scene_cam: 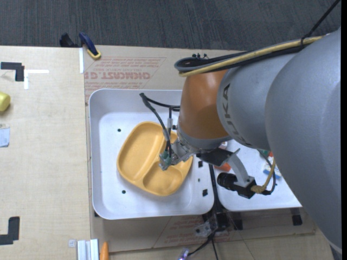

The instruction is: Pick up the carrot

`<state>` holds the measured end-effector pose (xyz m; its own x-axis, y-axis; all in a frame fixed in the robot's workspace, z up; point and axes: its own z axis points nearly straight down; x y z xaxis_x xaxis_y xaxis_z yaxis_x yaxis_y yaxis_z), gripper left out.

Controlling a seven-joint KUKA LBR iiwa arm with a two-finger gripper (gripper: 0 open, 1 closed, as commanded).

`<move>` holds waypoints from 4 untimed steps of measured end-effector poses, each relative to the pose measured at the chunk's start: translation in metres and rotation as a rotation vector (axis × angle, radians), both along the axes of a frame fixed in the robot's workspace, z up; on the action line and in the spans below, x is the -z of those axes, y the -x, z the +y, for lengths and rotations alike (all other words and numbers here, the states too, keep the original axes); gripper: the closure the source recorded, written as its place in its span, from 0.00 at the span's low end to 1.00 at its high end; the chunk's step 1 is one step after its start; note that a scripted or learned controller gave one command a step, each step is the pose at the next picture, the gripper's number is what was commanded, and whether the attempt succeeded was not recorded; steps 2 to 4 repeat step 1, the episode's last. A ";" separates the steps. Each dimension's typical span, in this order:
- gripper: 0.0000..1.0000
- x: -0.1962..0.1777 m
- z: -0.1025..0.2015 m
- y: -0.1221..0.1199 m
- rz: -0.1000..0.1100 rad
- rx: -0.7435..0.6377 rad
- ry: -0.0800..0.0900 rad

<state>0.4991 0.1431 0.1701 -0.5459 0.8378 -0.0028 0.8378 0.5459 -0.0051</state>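
Yellow plastic marks where the claw (165,160) is: it hangs low over a two-part dish (135,158) in the left bin (102,145), at the dish's right side close to the ridge between its two hollows. Whether the claw is apart or together cannot be told from here, since it is small, dark and tangled with wiring, and nothing can be seen clamped in it.

An orange-red piece (224,168) shows in the right bin (276,199), just right of the wall the bins share and tucked under the wrist (it is the one thing that looks like the carrot, though too much is hidden to be sure). It lies to the right of the claw, in the other bin.

The dish lies in the middle of the left bin's floor, with bare white on its left, far and near sides. The right bin is largely covered by the arm (309,123).

The arm comes in from the right, its orange band (200,110) above the shared wall, wrist pointing down and left. Black cables (153,111) loop from the wrist across the left bin's far edge.
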 end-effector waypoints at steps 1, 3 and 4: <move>1.00 -0.009 -0.001 -0.001 0.000 -0.002 0.002; 1.00 -0.009 -0.001 -0.001 0.000 -0.002 0.002; 1.00 -0.009 -0.001 -0.001 0.000 -0.002 0.002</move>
